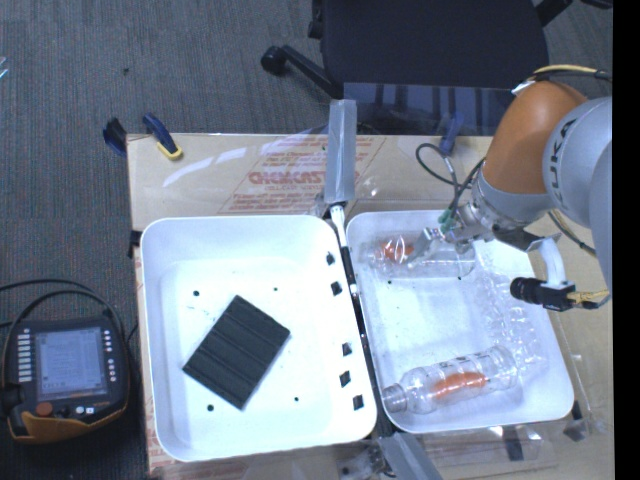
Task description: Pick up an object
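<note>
Arm (pixel 560 158) reaches over the right bin (pixel 560 388); end effector (pixel 447 230) sits low at that bin's far edge. Cannot tell its opening or any hold. Left bin (pixel 160 268), well to its left, carries a black ribbed pad (pixel 237 351). Clear bottle (pixel 455 381) lies near-side of the end effector; a smaller clear bottle (pixel 405 252) lies just beside it, left.

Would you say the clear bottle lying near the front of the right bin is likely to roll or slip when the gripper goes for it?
Probably. The clear bottle lies on its side on the right bin floor, so a nudge may roll it. Its smooth plastic looks slippery, and it seems nearly empty, so likely light.
</note>
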{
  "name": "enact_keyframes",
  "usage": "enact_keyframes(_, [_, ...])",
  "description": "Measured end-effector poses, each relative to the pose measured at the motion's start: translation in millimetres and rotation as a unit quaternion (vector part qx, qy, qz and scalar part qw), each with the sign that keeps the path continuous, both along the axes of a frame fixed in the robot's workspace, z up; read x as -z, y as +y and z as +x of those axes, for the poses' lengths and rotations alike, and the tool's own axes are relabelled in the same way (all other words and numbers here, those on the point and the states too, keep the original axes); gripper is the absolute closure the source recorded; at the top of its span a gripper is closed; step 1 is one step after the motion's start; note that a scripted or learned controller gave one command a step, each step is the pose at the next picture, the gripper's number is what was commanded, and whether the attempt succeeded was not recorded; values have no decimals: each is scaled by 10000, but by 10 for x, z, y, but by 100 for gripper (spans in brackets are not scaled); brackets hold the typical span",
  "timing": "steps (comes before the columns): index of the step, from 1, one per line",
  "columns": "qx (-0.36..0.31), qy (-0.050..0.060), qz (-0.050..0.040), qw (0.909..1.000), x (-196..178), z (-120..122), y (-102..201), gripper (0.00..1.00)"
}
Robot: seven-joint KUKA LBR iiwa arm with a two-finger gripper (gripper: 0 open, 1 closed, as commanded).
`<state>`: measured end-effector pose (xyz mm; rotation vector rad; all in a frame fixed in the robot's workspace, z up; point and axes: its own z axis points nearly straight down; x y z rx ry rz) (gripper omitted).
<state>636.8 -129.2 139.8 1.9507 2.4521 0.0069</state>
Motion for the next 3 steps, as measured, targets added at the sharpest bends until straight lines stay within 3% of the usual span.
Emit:
enact_keyframes(1, [-616,-22,-60,9981,160,74,56,0])
enact_keyframes(2, [-646,58,166,9978,194,190,-364,0])
enact_keyframes(3, [-2344,-19,-16,9721,462,126,253,0])
